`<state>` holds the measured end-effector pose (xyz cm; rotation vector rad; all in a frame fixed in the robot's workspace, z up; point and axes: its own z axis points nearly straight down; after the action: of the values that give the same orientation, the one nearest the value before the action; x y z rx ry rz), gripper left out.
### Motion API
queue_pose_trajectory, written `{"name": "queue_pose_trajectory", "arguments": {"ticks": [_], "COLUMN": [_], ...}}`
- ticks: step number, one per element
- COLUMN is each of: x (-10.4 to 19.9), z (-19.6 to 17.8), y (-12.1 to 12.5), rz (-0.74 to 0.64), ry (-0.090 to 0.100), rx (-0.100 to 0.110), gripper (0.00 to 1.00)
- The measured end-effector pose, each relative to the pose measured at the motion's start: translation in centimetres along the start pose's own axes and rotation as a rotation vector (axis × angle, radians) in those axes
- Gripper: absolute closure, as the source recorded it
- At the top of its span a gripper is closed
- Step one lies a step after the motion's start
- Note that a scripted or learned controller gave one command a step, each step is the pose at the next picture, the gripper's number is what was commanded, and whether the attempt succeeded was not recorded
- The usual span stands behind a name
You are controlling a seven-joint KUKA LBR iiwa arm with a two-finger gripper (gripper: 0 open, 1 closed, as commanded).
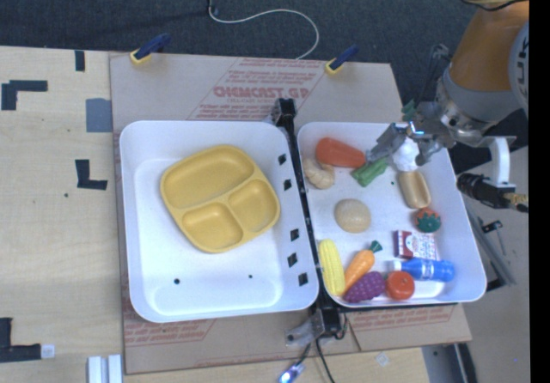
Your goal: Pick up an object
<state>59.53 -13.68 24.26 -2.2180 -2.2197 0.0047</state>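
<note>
The gripper (397,142) hung low over the right bin (460,227) — whether its fingers were spread or pressed together I could not tell. Just beside it lay a green toy (371,172) and an orange-red one (339,152).

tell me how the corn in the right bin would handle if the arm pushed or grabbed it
The corn looks like a hard plastic toy, so probably stiff and light. Its long rounded shape may roll sideways if nudged. It lies against the bin wall with a carrot close beside it, so a clean grasp could be awkward.
</note>
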Motion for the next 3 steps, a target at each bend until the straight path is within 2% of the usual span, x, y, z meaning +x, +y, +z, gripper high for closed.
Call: {"name": "queue_pose_trajectory", "arguments": {"ticks": [1, 2, 3], "x": [6.6, 13.5, 23.4], "z": [0.4, 6.4, 6.1], "y": [-8.9, -10.6, -11.3], "rz": [-0.003, -0.005, -0.011], "ry": [0.003, 0.002, 0.003], "rx": [0.007, 0.008, 0.003], "gripper": [0.00, 0.00, 0.00]}}
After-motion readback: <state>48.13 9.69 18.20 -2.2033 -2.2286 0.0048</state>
